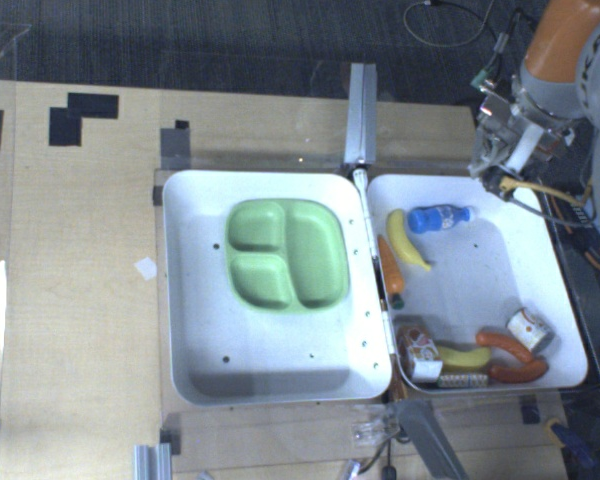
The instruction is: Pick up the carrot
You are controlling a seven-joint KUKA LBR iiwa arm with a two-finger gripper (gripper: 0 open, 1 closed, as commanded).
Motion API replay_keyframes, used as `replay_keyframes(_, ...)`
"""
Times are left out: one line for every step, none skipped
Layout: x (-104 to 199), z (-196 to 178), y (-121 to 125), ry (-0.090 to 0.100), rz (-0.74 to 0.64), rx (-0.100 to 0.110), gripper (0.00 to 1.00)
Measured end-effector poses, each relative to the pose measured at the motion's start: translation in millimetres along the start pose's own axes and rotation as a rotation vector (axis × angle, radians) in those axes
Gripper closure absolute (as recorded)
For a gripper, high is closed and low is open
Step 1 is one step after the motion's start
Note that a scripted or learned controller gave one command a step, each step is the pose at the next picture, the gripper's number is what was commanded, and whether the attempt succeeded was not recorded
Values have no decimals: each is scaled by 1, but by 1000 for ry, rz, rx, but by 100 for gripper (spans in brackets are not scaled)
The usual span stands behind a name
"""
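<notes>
Orange and slim, the carrot [389, 266] lies lengthwise against the left wall of the right bin [540, 230], just left of a yellow banana [407, 240] and near a blue bottle [438, 217]. The gripper [500, 164] hangs above the bin's far right corner, well apart from the carrot; how its fingers stand cannot be told. A green divided tray [286, 254] sits in the left bin [195, 298].

Orange carrot [388, 265], yellow banana [407, 240], blue bottle [438, 217], green plate [286, 253], white bins [180, 298]
</notes>
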State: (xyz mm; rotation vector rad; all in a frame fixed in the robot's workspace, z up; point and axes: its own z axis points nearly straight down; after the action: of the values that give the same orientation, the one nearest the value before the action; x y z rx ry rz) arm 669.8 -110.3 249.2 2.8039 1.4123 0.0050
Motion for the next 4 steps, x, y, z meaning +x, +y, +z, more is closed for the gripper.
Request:
replay_keyframes(2,-12,0,1,-9,-4,100)
replay_keyframes(4,-23,0,2,-18,-8,100)
replay_keyframes(47,-34,-35,0,170,1,100)
replay_keyframes(49,-45,-35,1,162,-2,100)
